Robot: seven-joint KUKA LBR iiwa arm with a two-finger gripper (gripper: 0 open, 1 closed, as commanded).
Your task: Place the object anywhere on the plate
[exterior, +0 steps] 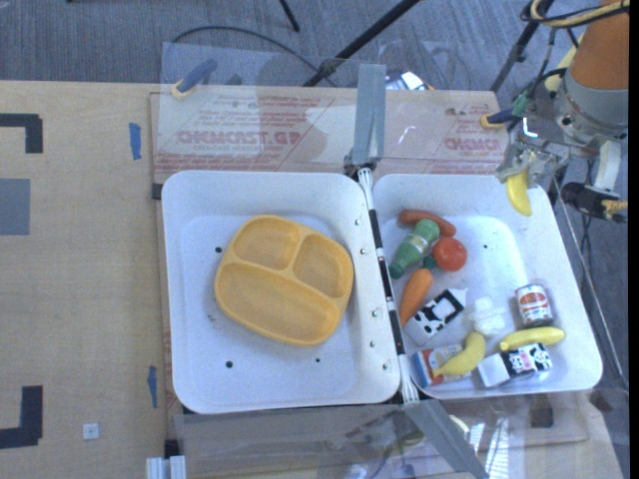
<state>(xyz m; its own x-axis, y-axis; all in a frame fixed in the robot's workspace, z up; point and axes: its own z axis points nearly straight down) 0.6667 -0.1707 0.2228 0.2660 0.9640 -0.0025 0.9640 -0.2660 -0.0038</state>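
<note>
The orange-yellow divided plate (285,277) lies in the left white bin (190,297), with nothing on it. At the far right corner of the right bin (569,267), my gripper (523,176) hangs above the bin's rim. It is shut on a small yellow, banana-shaped toy (519,197) that dangles from its fingers, lifted off the bin floor. The gripper and toy are well to the right of the plate, across the divider between the bins.
On the right bin's floor lie a carrot (416,294), a tomato (450,254), a green vegetable (414,246), a red sausage (427,222), a cow-patterned box (439,313), a can (534,304) and two yellow bananas (464,354). A clear panel (300,133) stands behind the bins.
</note>
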